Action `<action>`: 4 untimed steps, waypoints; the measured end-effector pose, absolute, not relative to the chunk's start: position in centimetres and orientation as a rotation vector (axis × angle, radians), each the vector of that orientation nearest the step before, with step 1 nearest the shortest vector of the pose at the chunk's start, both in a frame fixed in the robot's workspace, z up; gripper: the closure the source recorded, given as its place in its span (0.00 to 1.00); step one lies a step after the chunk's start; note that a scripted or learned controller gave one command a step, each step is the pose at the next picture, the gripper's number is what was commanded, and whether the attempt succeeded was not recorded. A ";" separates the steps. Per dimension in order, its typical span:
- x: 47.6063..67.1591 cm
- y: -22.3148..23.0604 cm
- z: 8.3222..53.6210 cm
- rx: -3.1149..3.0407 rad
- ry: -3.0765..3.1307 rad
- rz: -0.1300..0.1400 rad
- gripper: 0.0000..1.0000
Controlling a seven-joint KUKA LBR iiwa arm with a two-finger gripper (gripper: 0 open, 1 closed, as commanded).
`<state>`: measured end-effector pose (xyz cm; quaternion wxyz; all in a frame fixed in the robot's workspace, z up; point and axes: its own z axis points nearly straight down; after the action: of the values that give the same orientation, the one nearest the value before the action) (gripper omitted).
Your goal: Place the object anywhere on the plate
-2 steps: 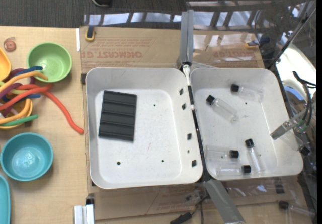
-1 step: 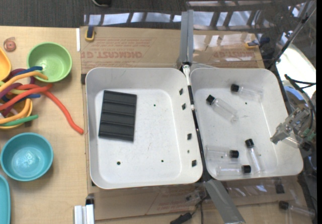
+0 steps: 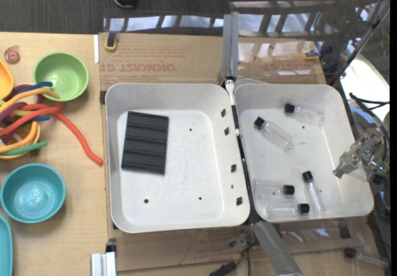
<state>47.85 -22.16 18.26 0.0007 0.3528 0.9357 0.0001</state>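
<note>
- Two white bins: left bin (image 3: 118, 144) holds black ribbed plate (image 3: 145, 142).
- Right bin (image 3: 335, 98): clear vials (image 3: 273, 132) (black-capped).
- My gripper (image 3: 358, 158) at its right rim; claw state unclear.

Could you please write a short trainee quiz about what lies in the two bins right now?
1. True or false: the ridged black plate lies in the left bin.
2. How many clear vials with black caps lie in the right bin? A) two B) five C) eight
3. Fill in: the tool sits at the right bin's ____ edge.

Key: 1 true. 2 B: one at the back, one beside it, three at the front. 3 right.
</note>
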 end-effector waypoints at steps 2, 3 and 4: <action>47.9 -22.1 18.0 0.730 3.054 0.001 1.00; 47.9 -22.1 18.1 0.528 3.095 0.000 1.00; 48.0 -22.1 18.2 0.403 3.114 0.000 1.00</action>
<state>48.03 -22.06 18.24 0.0009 0.1284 0.9917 0.0001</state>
